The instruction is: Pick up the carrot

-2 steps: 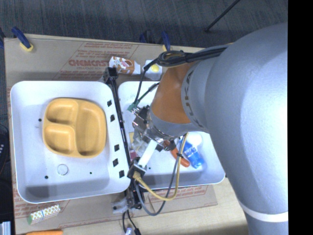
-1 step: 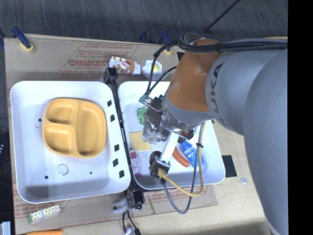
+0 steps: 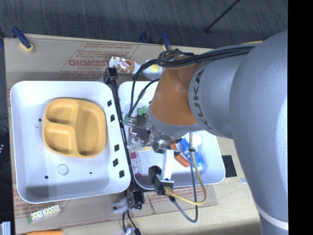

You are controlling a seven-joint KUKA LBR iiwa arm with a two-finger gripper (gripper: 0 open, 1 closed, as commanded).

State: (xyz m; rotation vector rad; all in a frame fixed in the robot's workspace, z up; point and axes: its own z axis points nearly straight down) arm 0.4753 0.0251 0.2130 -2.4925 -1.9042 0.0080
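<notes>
A: Where does the carrot (image 3: 182,159) lie?

B: In the right bin (image 3: 215,169), toward the rim at 6 o'clock. A short orange piece shows under the edge of the wrist, touching or just beside a blue object (image 3: 188,148) at its 1 o'clock. The arm hides the rest of it.

A: And the gripper (image 3: 142,135)?

B: It hangs low over the same bin, near the wall shared with the left bin (image 3: 24,131), so the carrot sits at about 4 o'clock from it. The wrist hardware blocks the view, so it cannot be told whether the gripper is open or closed. Nothing is seen held in it.

A: So what does the step call for?

B: Probably a shift toward 4 o'clock before any descent, so the gripper centres over the carrot and not over the clutter near the dividing wall. It should close across the carrot's narrow width, clear of the blue object, or both may lift or the carrot may squirt sideways.

A: Any other risk?

B: The bin rim at 6 o'clock is close, so a steep, straight-down approach seems safest. The yellow divided plate (image 3: 76,126) in the left bin is well apart and no concern.
</notes>
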